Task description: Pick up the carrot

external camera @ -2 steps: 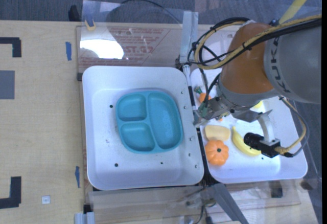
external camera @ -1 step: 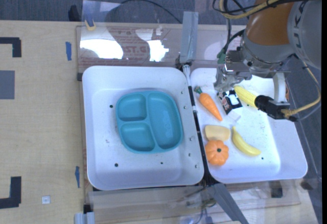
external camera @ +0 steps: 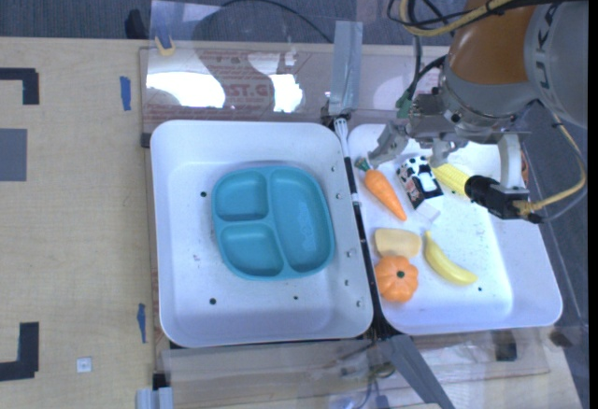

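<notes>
The orange carrot (external camera: 384, 193) lies at the left side of the right bin (external camera: 523, 297), its thick end toward the back and its tip toward the front right. My gripper (external camera: 409, 151) hangs just behind and slightly to the right of it. The gripper is open, with one grey finger (external camera: 381, 145) above the carrot's thick end and the other (external camera: 437, 152) farther right. There is nothing between the fingers, and the carrot rests on the bin floor.
A small black-and-white item (external camera: 419, 181) and a yellow piece (external camera: 450, 177) lie right of the carrot. In front are a pale yellow block (external camera: 397, 241), a banana (external camera: 447, 261) and an orange pumpkin (external camera: 397, 279). The left bin (external camera: 177, 211) holds a blue divided plate (external camera: 274, 220).
</notes>
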### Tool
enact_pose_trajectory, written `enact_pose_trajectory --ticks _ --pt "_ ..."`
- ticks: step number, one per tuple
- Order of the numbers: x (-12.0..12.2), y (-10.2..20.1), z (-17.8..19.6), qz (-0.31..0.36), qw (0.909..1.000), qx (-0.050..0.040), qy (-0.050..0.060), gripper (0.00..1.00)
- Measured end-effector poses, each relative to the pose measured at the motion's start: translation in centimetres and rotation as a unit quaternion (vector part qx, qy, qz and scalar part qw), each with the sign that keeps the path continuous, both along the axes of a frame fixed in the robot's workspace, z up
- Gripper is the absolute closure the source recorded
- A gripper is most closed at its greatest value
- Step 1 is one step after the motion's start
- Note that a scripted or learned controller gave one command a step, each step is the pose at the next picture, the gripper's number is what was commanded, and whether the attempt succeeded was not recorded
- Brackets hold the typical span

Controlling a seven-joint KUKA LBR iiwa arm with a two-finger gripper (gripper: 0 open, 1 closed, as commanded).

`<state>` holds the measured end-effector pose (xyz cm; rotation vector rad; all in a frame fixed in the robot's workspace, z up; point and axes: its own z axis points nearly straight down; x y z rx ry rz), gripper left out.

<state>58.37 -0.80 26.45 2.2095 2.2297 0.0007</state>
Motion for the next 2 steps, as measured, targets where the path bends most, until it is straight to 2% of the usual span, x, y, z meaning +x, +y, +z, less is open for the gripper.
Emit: enact_pose_trajectory --ticks 1,2 --pt "0.84 -2.96 -8.15 -0.011 0.9999 0.0006 0.006 0.0" --pt "1.0 -2.88 -7.83 -0.01 0.9999 0.0009 0.003 0.0"
